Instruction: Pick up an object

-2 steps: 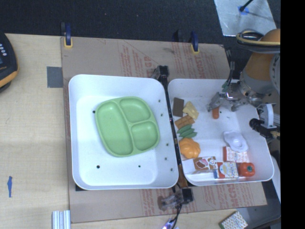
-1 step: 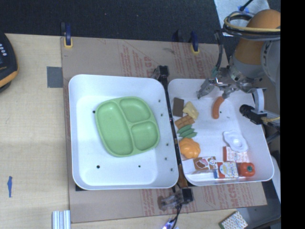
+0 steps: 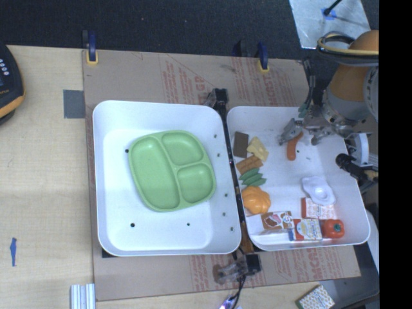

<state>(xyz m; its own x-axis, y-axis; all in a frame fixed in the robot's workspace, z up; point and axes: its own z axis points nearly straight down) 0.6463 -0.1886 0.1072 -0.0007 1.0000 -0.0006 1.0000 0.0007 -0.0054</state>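
A tabletop (image 3: pixel 45 192) carries two white bins side by side. The left bin (image 3: pixel 116 237) holds a green divided plate (image 3: pixel 171 170) at its centre. The right bin (image 3: pixel 283 118) holds small toy foods: an orange (image 3: pixel 256 199) near its left edge, cartons (image 3: pixel 293 225) along its near edge. At its far right corner the gripper (image 3: pixel 297 134) hangs over a red sausage (image 3: pixel 292 149); its finger spacing is unclear.
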